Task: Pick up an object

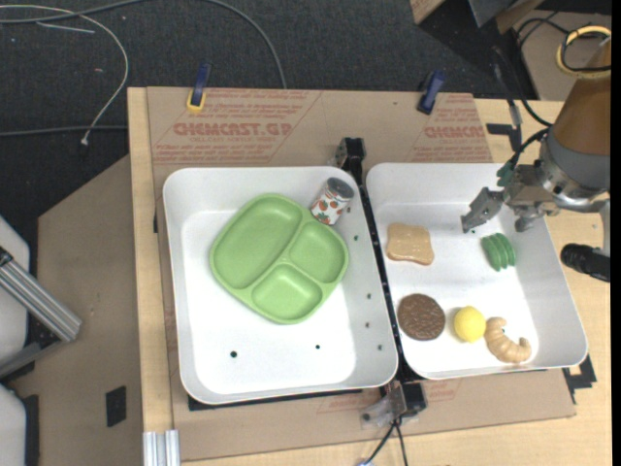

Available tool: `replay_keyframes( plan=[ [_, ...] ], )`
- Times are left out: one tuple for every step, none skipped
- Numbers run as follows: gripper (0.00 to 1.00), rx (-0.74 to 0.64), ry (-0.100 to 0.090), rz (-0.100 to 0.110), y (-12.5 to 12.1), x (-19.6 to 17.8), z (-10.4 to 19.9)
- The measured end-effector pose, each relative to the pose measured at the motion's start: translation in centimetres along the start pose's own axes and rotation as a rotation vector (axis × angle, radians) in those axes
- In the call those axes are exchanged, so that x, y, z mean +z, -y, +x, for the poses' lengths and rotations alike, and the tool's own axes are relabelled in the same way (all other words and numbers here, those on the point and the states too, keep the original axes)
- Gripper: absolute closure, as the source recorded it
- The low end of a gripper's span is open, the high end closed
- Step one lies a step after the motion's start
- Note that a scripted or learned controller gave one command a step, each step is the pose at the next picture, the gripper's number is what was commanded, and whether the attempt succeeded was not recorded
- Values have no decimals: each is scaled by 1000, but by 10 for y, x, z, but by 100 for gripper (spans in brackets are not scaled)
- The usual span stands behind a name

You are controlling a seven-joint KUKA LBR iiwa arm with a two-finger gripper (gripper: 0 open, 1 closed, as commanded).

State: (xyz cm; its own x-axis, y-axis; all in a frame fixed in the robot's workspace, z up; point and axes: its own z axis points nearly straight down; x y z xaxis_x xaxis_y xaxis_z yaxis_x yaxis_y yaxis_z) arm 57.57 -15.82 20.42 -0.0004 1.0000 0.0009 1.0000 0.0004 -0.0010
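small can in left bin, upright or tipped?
Tipped. The can lies on its side against the green plate's edge, printed side wall facing up.

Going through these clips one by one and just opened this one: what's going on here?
The arm's gripper hangs open over the right bin, just above the green item, with nothing between its fingers. The bread, cookie, lemon and croissant lie in the same bin. In the left bin sit a green plate and a small can at the plate's upper edge. Nothing has been picked up yet.
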Motion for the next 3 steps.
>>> replay_keyframes(
  plan=[
    [0,1,-1,5,-8,55,-4],
    [0,1,-2,7,0,114,-8],
    [0,0,-1,2,0,119,-7]
  ],
)
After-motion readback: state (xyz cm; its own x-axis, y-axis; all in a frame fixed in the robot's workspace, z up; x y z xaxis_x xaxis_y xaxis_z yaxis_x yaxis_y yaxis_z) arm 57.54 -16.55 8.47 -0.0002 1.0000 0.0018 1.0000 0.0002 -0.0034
